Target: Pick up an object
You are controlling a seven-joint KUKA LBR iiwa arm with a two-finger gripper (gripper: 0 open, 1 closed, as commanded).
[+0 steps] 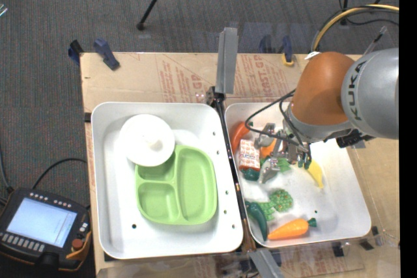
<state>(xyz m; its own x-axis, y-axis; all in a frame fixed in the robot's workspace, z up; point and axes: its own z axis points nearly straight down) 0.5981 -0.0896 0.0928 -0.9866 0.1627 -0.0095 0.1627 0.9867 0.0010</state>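
Gripper [277,163] sits low over a red-white snack packet [249,154] in right bin [352,205]; packet small, printed, lying flat. Can't tell its opening.

claw [273,165] over right bin [345,205] | carrot [288,229] | green tray [177,187] in left bin [104,205]

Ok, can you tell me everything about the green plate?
The green plate is light green and looks like smooth plastic, with rounded corners and three sections: two small, one long. It lies flat in the left white bin. A round white bowl overlaps its upper left corner.
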